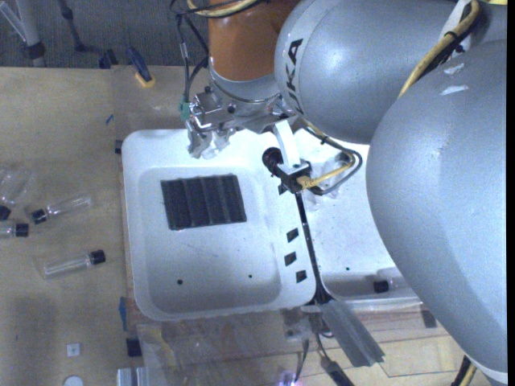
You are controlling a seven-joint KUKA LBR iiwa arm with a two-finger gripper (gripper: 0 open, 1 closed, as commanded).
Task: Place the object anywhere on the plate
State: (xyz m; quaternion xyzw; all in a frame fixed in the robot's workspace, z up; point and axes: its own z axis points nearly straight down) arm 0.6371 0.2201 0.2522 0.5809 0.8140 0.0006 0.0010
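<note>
Claw over the bin's far rim

Claw [205,141], grip unreadable, hovers at twelve o'clock above dark mat [203,201]; probably approach step, descent next.

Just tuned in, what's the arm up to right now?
The arm reaches in from the right, and its gripper hangs over the far rim of the left bin. A dark ribbed mat lies flat inside that bin, apart from the gripper. I can't see anything between the fingers, nor a plate. The arm covers most of the right bin. A few clear vials lie on the bench to the left.
</note>
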